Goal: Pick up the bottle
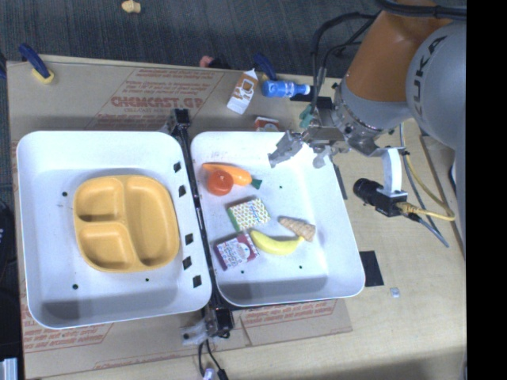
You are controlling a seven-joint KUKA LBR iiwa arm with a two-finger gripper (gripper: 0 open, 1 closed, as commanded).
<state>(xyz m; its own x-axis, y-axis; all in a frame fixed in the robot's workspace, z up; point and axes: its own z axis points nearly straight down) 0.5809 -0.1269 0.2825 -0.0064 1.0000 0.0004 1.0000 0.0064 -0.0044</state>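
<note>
End effector hovers over the right bin's far edge, fingers spread apart, gripping nothing, while the blue bottle lies on the bench just behind that bin, beside a small carton

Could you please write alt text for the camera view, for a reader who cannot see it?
A grey and orange robot arm's tool hovers over the back edge of the right bin, which holds a banana, a carrot and small packets. The left bin holds a yellow divided tray; a blue bottle lies behind the bins.
</note>
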